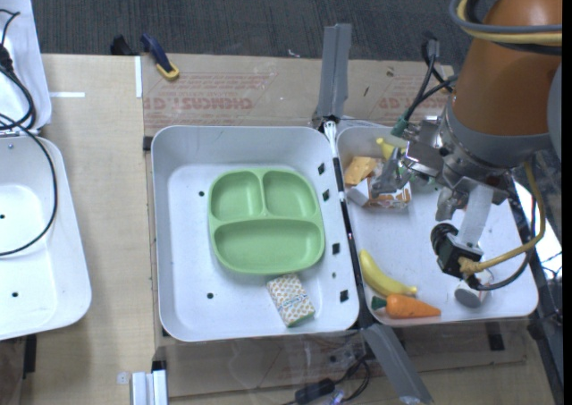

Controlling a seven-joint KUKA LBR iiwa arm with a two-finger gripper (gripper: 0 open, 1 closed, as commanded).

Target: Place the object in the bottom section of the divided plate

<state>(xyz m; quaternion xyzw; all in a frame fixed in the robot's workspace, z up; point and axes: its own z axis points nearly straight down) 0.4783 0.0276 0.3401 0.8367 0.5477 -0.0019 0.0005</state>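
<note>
Two shallow white bins sit side by side. The left bin (170,242) holds one green, smooth, three-section divided plate (265,220) and one speckled rectangular sponge (291,299). The right bin (509,305) holds one curved yellow banana (384,275), one tapered orange carrot (413,307) and one crinkled snack packet (391,196). The gripper (391,181) hangs over the packet; whether it grasps anything cannot be told.

We see a green divided plate (265,220) lying flat in the middle of the left bin, with two small sections at the top and one big section at the bottom, and nothing sits in any of them.
</note>
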